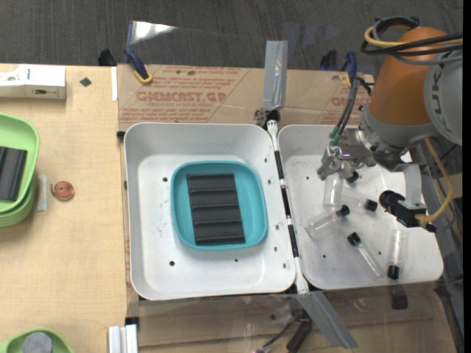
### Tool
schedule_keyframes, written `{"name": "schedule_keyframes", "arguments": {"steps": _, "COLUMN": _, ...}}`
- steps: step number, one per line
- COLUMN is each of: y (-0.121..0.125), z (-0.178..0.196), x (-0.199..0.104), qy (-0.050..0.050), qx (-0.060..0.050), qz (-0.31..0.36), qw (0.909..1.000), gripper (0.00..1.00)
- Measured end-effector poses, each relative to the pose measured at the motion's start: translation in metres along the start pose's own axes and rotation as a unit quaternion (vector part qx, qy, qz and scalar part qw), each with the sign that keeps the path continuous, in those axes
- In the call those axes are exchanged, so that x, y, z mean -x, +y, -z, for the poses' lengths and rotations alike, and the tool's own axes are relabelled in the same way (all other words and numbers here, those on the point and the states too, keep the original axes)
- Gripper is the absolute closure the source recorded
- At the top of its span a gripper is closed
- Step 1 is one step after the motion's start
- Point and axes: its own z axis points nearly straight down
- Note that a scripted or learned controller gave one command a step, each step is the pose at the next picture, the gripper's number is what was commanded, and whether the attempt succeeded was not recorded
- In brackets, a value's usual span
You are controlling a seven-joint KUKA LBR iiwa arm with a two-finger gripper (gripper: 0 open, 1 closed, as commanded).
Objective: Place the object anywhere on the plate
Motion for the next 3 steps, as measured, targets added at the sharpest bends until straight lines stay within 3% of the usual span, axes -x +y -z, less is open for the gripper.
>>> {"name": "schedule_keyframes", "arguments": {"steps": 1, "y": -0.034, "z": -0.019, "x": -0.047, "qy": 0.0, "qx": -0.001, "qz": 0.105, "qw": 0.9944, "gripper": 1.0}}
{"name": "schedule_keyframes", "arguments": {"steps": 2, "y": -0.046, "z": -0.019, "x": -0.153, "qy": 0.0, "qx": 0.0, "qz": 0.125, "qw": 0.9921, "gripper": 1.0}}
{"name": "schedule_keyframes", "arguments": {"steps": 3, "y": -0.046, "z": -0.018, "x": -0.153, "qy": 0.0, "qx": 0.0, "qz": 0.125, "qw": 0.9921, "gripper": 0.0}}
